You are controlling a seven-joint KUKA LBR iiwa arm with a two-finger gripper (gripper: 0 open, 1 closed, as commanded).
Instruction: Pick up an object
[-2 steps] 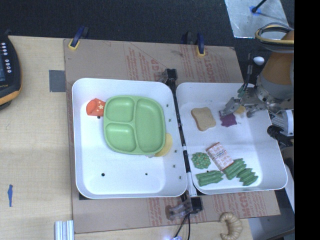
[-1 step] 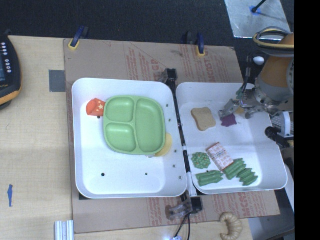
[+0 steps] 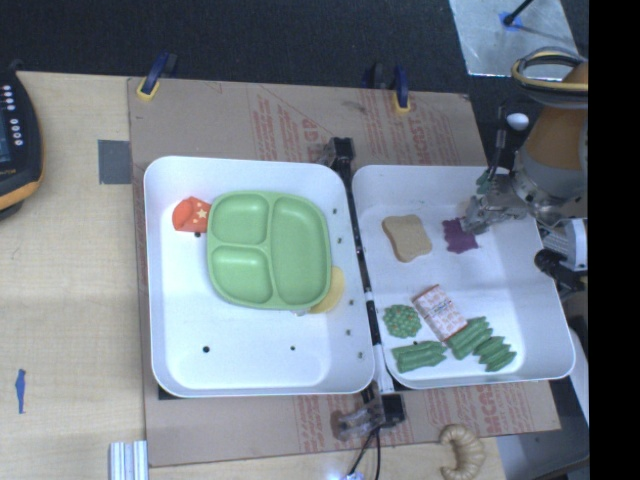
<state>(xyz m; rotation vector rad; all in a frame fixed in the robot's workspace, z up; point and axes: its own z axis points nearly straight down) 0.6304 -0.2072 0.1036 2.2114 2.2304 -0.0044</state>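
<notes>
My gripper (image 3: 478, 214) hangs low over the far right part of the right bin (image 3: 530, 368), right beside a small purple piece (image 3: 458, 236) that lies just left of its tips. A tan slice of bread (image 3: 406, 236) lies to the left of the purple piece. Nearer the front of that bin are a green broccoli head (image 3: 402, 320), a red-and-white packet (image 3: 440, 311) and green bean pods (image 3: 455, 346). The left bin (image 3: 170, 348) holds a green divided plate (image 3: 270, 249), a red piece (image 3: 190, 214) at its left and a yellow thing (image 3: 332, 290) peeking from under its right edge.
The bins sit on a cardboard sheet (image 3: 250, 128) clamped to the bench. A black-and-orange pendant (image 3: 15, 138) lies at the far left. A tan curled object (image 3: 462, 450) rests on the bench in front of the right bin.
</notes>
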